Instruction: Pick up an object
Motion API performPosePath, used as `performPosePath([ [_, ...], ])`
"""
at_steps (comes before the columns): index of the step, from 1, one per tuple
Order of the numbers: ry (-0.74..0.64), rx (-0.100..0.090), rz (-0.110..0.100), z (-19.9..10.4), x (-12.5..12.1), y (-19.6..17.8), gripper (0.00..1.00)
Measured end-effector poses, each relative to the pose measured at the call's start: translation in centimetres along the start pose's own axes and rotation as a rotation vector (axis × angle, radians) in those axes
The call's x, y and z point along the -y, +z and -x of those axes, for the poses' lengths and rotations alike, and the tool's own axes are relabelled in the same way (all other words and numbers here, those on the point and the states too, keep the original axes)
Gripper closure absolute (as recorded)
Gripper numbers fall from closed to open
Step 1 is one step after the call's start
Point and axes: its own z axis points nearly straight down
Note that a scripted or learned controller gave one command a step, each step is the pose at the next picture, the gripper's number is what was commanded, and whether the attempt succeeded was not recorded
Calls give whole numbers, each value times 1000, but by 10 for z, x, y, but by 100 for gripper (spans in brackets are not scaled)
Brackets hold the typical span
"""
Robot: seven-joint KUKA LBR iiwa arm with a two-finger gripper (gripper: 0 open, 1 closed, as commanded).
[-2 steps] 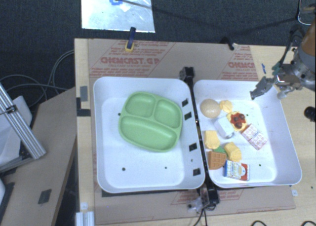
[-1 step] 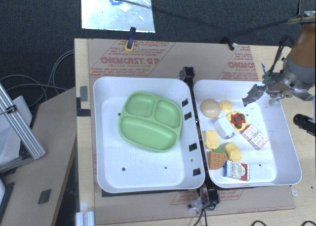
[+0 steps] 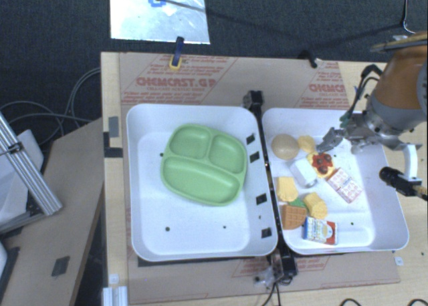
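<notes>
1. Camera view, right side: gripper (image 3: pixel 332 139) hangs low over the right bin (image 3: pixel 388 224), near a red toy (image 3: pixel 322 162); finger state, I cannot tell.
2. Toy foods cluster there as ready candidates.
3. Green divided plate (image 3: pixel 204 164) occupies the left bin (image 3: pixel 150 231).

Small toy foods are lying clustered in the right bin (image 3: pixel 381 224): a tan bun (image 3: pixel 285 145), a waffle (image 3: pixel 293 216) and a milk carton (image 3: pixel 319 231). A red-topped piece (image 3: pixel 322 162) is sitting near the middle.

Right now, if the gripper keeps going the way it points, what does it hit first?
The gripper points down and left into the right bin. First in line looks like the red item just below its tip, with the yellow piece close beside it. Depth is unclear from one view.
</notes>
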Motion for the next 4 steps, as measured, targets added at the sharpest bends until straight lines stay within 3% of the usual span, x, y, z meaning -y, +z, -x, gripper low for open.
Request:
performPosePath([
  [2,1,0,2,2,2,81,0],
  [3,1,1,8,3,1,68,100],
  [4,-2,3,11,6,-9,6,100],
])
